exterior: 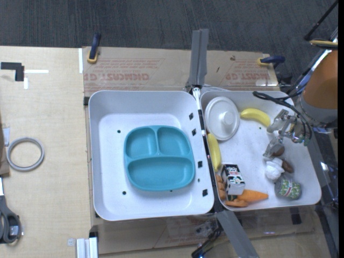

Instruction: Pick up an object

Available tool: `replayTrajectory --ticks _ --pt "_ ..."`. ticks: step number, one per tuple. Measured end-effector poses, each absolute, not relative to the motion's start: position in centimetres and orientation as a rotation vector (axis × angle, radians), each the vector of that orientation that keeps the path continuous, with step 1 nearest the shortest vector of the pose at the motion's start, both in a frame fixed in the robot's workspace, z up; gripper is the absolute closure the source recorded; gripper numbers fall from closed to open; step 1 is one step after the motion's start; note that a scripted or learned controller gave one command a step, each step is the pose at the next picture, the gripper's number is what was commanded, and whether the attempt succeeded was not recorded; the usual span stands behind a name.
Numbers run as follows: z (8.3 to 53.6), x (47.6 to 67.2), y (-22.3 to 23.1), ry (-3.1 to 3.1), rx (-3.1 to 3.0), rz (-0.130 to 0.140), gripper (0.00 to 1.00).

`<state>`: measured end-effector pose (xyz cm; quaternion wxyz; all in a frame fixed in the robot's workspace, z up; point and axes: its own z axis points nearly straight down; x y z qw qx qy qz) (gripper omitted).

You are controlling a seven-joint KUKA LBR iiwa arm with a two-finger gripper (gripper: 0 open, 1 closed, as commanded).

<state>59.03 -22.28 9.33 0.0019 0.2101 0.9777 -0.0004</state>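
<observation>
The right bin (306, 160) holds several objects: an upturned white bowl (222, 117), a yellow banana (256, 116) at the back, a second banana (214, 151) along the left wall, a black-and-white box (233, 179), orange carrots (246, 198), a white lump (273, 171), a brown piece (276, 150) with another brown bit (288, 166) beside it, and a green pouch (288, 189). My gripper (277, 137) hangs over the right half of this bin, its tip just above the brown piece. The grey arm with its orange band (322, 85) comes in from the right.
The left bin (102, 144) carries a teal divided plate (159, 158). On the wooden bench to the left lie a grey tape roll (24, 153) and scissors (8, 226). A grey divider bar (199, 58) runs between the bins at the back.
</observation>
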Motion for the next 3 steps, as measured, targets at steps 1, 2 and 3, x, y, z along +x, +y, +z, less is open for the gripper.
replayTrajectory --ticks 1,2,3 --pt "9.3 61.1 -14.2 3.01 0.888 0.001 0.0" --pt "9.3 59.3 -22.3 3.016 0.862 -0.001 0.0" --pt "9.2 61.0 -16.0 3.024 0.843 0.001 0.0"
